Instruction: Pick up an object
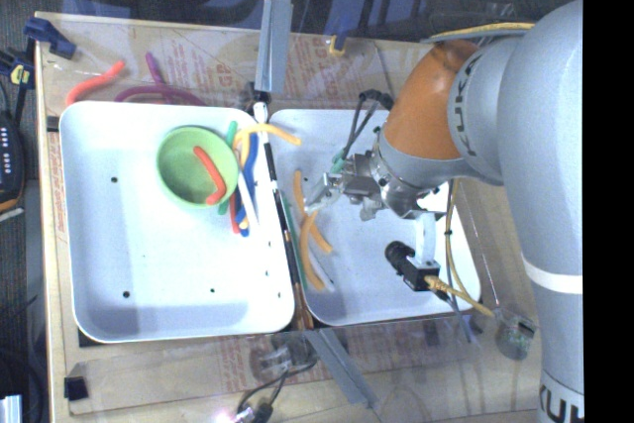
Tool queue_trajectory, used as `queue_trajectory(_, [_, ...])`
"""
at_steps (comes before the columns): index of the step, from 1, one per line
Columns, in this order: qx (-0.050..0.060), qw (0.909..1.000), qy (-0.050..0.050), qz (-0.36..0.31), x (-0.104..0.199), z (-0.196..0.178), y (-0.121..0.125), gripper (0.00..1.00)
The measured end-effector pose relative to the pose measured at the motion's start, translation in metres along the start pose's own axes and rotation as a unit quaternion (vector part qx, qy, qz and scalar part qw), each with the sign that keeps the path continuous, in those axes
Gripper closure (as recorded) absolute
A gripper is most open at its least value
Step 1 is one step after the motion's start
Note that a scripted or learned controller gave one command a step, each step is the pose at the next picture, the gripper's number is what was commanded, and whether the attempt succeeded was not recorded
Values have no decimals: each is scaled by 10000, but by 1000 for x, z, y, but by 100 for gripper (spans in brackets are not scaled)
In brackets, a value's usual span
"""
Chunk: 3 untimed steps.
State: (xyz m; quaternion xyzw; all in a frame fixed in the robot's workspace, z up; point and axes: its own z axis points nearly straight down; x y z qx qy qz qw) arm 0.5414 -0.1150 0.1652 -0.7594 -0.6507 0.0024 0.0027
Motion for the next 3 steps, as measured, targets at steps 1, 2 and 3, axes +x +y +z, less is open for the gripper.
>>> queue_trajectory(1, [-80,9974,-89,-704,11,70,22,0])
queue_trajectory(2, [-38,9971,-14,-755,19,61,21,100])
queue_trajectory(3, [-30,9715,-11,-2371,22,-45,33,100])
